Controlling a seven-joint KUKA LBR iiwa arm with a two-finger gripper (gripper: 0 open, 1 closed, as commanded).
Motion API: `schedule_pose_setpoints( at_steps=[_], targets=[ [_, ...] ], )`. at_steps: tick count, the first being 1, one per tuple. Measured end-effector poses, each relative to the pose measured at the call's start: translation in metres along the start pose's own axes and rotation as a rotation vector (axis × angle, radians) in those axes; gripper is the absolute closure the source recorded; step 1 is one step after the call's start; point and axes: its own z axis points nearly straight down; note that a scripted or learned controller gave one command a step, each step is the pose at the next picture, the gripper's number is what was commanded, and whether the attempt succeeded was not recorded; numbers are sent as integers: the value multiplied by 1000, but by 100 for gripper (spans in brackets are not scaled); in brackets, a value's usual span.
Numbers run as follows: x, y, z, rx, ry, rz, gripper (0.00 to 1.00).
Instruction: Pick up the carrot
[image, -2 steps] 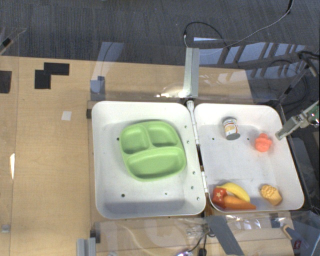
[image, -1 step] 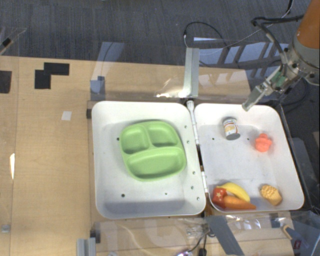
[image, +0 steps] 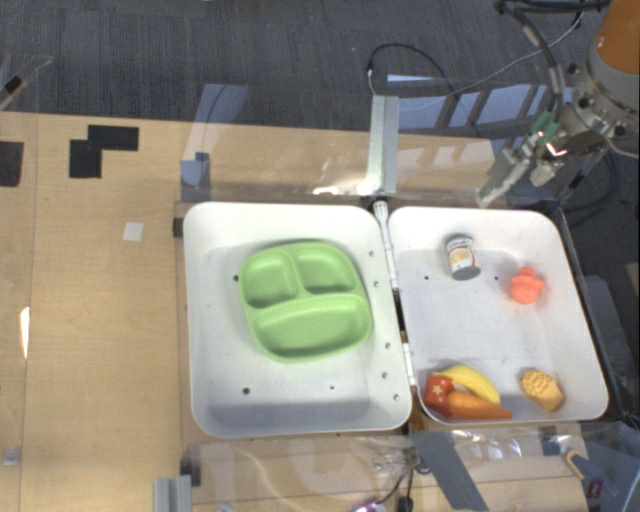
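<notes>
Orange and tapered, the carrot (image: 478, 406) is seen at the bottom edge of the right bin (image: 560, 265), lower centre-right of the frame, lying roughly horizontal. It is pressed against a yellow banana (image: 472, 381) just above it and a red pepper-like item (image: 438, 391) at its left end; all three are bunched in the bin's lower-left corner. A tan, bumpy food item (image: 541, 389) is placed near them, twd the bin's lower-right corner. An orange-red rounded toy (image: 527, 286) is found at the bin's right side, and a small can w/ a pale label (image: 461, 257) sits apart from it, upper-middle of the bin. A green divided plate (image: 304, 298) is held in the left bin (image: 215, 330), approx. centred. The gripper (image: 540, 150) is seen at the upper right of the frame, above the bin's far rim and well apart from the carrot. Nothing is seen between the fingers; whether they are spread or closed cannot be told at this angle. Light wood tabletop (image: 90, 330) is visible at frame left.
</notes>
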Motion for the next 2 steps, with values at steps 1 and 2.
schedule_pose_setpoints(
  at_steps=[1, 2],
  targets=[
    [13, 6, 1, 3, 0, 668, 0],
    [76, 50, 24, 2, 2, -53, 0]
  ],
)
